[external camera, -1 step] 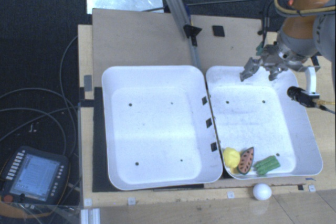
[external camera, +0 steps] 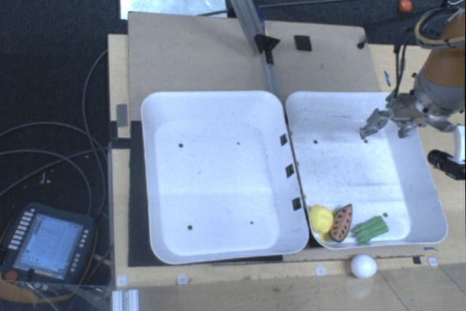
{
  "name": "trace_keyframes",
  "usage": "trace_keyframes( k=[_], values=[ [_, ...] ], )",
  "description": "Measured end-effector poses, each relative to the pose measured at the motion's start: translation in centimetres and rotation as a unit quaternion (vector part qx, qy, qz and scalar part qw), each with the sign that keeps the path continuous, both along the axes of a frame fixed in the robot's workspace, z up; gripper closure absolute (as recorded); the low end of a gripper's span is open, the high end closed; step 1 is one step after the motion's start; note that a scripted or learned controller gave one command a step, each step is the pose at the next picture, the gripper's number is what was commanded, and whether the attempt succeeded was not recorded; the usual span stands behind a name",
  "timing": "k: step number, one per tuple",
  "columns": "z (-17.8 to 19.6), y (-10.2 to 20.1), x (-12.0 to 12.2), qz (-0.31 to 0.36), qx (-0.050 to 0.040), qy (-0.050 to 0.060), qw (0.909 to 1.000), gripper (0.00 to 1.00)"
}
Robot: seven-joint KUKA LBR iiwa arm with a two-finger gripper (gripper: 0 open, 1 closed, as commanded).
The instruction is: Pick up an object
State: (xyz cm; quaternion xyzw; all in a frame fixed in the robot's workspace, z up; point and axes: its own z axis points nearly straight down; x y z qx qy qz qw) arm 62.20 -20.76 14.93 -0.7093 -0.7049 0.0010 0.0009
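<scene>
Gripper (external camera: 385, 124): spread open, grasping nothing, near far edge of right bin (external camera: 364, 164). Yellow object (external camera: 321, 218), brown-red object (external camera: 341, 222), green object (external camera: 370, 228): clustered tight at that bin's near edge. Advised: descend on outermost green piece, avoiding neighbours.

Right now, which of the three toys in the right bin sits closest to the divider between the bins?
The yellow toy. It lies beside the divider, with the red toy and green toy farther right.
</scene>
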Motion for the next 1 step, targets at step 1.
trace_keyframes(
  k=[1],
  values=[
    [-4.41, 10.77, 1.35, 0.007, 0.0014, -0.001, 1.0000, 0.00]
  ],
)
